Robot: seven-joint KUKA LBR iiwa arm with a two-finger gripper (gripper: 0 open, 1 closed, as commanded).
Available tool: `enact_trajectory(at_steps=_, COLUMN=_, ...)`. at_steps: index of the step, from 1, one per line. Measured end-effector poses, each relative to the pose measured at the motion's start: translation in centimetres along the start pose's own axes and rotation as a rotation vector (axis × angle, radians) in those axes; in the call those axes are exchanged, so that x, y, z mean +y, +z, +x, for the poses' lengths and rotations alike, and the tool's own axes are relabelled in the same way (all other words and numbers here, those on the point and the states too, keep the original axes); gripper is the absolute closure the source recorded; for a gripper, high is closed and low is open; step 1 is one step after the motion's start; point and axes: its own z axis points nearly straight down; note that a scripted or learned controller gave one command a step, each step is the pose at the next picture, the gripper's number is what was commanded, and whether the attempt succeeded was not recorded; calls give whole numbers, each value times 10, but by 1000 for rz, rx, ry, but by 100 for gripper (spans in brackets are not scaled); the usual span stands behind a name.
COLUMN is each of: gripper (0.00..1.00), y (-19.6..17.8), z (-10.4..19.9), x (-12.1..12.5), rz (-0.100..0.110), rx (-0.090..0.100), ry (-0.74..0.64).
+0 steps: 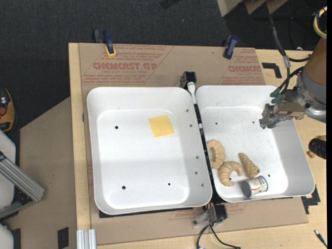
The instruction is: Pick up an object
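Observation:
My gripper [268,119] hangs over the right part of the right bin [228,100], above bare bin floor, and nothing shows between its fingers. Near that bin's front lie two tan croissant-shaped pieces [216,152] [230,171], a tan cone-shaped piece [249,163] and a small white can with a grey lid [253,185]. These lie below and to the left of the gripper in the view, well apart from it. A flat yellow square [161,126] rests in the left bin [104,139].
The two bins meet at a black seam [199,134] down the middle. Blue clamps [108,41] [230,45] hold the brown board at the back. Cables run from the arm at the right edge, and a black connector [188,79] sits at the seam's far end.

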Motion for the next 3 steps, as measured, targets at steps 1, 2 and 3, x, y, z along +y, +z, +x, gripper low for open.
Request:
enact_trajectory(at_steps=1, gripper=100, y=-200, z=25, x=-21, rz=-18, rx=-1, ry=-2)
enact_trajectory(at_steps=2, gripper=100, y=-93, z=139, x=-22, rz=15, rx=3, ry=-11)
enact_trajectory(at_steps=3, gripper=100, y=-246, z=168, x=-31, rz=-16, rx=5, ry=-4)
